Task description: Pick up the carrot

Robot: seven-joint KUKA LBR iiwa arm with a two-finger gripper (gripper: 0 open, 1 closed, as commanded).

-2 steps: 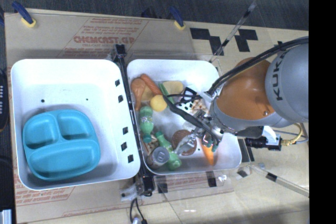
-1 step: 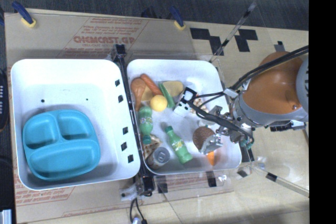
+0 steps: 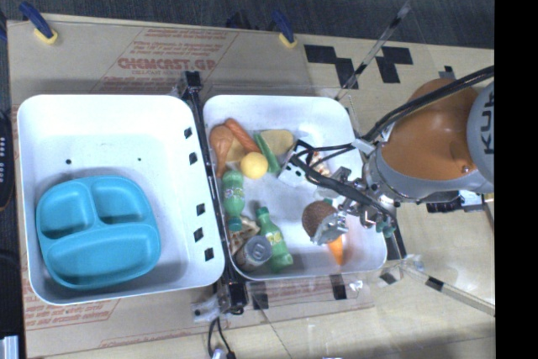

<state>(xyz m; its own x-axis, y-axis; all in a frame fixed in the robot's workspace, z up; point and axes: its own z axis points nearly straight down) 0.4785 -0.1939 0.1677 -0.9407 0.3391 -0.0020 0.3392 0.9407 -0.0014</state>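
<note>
Reaching into right bin's [image 3: 277, 107] lower right, claw [image 3: 329, 229] sits above carrot [image 3: 336, 250] (grip state: cannot tell). You should centre over orange body, avoid brown ball [image 3: 316, 217].

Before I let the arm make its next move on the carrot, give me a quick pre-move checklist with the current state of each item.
1. Carrot located: ok. An orange piece lies in the right bin, by its near right wall.
2. Gripper over the target: ok, just above that piece.
3. Carrot between the fingers: cannot tell.
4. Neighbours clear: not ok. A brown round object touches the gripper's left side.
5. Lookalike check: not ok. Another orange item lies at the bin's far left.
6. Left bin: ok. The blue tray is away from the work.
</note>
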